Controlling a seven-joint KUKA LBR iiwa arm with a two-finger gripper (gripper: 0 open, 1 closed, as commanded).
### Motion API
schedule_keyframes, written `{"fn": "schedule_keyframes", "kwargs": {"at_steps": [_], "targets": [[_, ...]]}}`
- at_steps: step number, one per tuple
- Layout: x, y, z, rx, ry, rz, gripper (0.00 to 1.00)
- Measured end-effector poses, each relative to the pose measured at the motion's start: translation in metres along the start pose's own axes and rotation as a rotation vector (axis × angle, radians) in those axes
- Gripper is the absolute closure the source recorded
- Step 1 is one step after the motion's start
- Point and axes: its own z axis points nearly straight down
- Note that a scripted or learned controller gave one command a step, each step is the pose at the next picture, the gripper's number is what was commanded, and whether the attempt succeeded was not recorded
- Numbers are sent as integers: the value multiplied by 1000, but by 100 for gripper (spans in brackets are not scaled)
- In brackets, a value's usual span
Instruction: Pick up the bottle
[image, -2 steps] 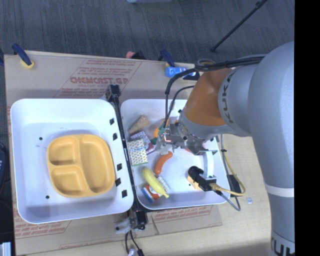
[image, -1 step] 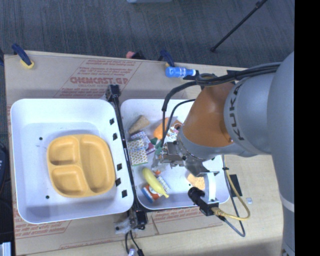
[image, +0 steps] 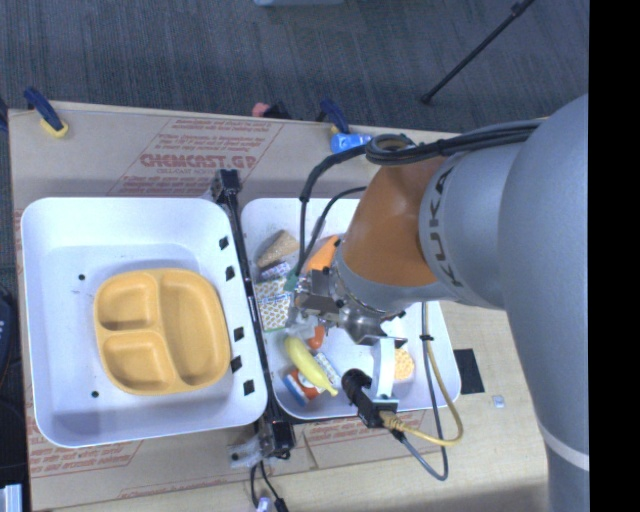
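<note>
**Grey arm low over the right bin, bottle tucked under a banana**

Grey, with an orange band above the wrist, my arm (image: 500, 230) fills the right side of the tabletop (image: 150, 150) and hides much of the shallow white right-hand bin (image: 452, 388). My end effector (image: 325, 318) sits low near the middle of that bin. I cannot tell whether it is apart or together, because the wrist covers it from above.

I take the bottle to be the small red, white and blue container (image: 297, 386) lying at the bin's front edge, towards its front-left corner. That is a guess from colour and shape, as little of it shows. A yellow banana (image: 312, 366) lies across it and touches it, just in front of my end effector.

To do this well, I should move towards the front edge and line up over the exposed end of the bottle, not over the banana. I should close across the bottle's narrow width. If the banana gets caught in the grasp, I may lift the wrong thing or squeeze the bottle out sideways. The bin wall is close, so I should come down steeply.

A patterned flat packet (image: 272, 302), a tan block (image: 280, 245) and an orange rounded object (image: 322, 250) lie towards the back-left corner, away from the grasp. The left-hand white bin (image: 50, 250) holds a yellow divided plastic tray (image: 160, 330).
</note>
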Motion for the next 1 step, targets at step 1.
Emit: {"fn": "schedule_keyframes", "kwargs": {"at_steps": [1], "targets": [[-62,12,-67,0,0,33,100]]}}
